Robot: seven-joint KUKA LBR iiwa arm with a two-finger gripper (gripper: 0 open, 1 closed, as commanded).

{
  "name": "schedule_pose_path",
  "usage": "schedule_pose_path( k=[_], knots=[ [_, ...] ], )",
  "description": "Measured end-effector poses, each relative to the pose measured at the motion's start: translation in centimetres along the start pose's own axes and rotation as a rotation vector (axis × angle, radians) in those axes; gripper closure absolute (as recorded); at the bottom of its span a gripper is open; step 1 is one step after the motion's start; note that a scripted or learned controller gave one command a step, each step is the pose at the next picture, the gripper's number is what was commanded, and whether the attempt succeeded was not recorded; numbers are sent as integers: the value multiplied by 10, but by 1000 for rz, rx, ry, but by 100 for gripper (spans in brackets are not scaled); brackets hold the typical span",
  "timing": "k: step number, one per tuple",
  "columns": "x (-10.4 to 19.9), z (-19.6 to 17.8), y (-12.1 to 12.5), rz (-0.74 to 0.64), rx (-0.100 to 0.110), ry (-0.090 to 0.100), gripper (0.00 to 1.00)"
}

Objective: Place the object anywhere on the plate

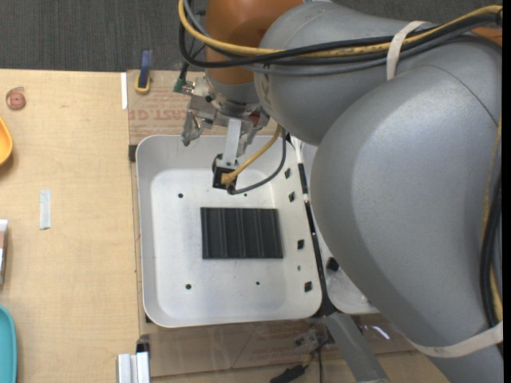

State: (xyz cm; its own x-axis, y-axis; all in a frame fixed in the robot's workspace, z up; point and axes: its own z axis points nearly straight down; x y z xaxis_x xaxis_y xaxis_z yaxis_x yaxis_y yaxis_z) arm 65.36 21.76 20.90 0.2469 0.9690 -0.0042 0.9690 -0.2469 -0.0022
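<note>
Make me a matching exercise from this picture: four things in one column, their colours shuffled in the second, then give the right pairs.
Things:
1. ribbed mat in the bin
2. bin
3. band above the arm's wrist
4. clip at the bench's far edge

Colours:
A. orange
B. blue
C. black
D. white

Pairs: 1-C, 2-D, 3-A, 4-B. The gripper hangs over the far part of the bin, beyond the mat.

Grey arm (399, 182), orange band (243, 14), yellow cable (239, 50)
</note>
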Motion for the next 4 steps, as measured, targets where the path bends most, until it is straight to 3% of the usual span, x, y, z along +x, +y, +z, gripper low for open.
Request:
schedule_pose_path(
  k=[1, 2, 3, 4],
  knots=[
    [-3, 89, -30, 307, 3, 0, 0],
    [11, 121, 0, 841, 12, -5, 0],
    [7, 36, -8, 1124, 0, 3, 0],
    [-6, 118, -57, 1127, 0, 1, 0]
  ],
)
